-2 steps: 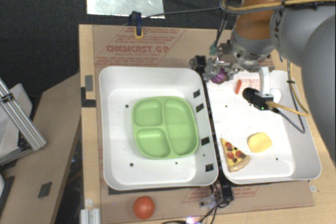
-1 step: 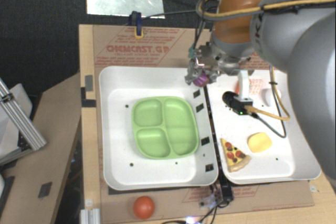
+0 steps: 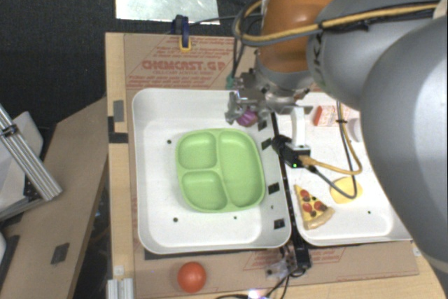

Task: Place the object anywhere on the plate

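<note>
A light green plate with three compartments lies in the left white bin. My gripper hangs over the back right part of that bin, just beyond the plate's far right corner. A small purple object shows between its fingertips, and the gripper is shut on it. The arm's orange band and grey body cover much of the right bin's back.
In the right bin lie a toy pizza slice, a yellow piece and a red and white box. An orange ball rests on the bench in front of the left bin. A cable hangs from the arm over the right bin.
</note>
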`<state>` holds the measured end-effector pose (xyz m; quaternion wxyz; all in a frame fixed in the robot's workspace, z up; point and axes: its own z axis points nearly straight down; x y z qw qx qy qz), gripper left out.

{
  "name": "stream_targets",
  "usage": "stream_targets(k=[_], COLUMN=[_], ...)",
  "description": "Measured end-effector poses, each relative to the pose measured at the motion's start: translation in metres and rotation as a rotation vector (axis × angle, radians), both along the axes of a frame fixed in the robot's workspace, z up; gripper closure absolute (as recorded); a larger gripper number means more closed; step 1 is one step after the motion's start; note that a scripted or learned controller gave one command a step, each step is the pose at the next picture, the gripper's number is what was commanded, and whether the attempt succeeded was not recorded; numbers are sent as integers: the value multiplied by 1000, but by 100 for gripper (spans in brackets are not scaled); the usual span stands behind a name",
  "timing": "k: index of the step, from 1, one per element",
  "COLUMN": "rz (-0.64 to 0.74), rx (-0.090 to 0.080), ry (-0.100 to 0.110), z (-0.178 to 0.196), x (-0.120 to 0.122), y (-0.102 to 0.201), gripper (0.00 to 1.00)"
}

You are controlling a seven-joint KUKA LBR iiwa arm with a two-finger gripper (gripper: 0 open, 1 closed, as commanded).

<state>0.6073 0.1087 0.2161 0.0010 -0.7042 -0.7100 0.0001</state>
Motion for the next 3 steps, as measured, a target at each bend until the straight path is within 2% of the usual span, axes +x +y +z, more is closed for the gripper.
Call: stream_targets(k=[2, 3], rz=[0, -5], rx=[1, 0], ry=[-2, -2], z=[19, 19], x=[-38, -37], y=[107, 104], gripper=[100, 0])
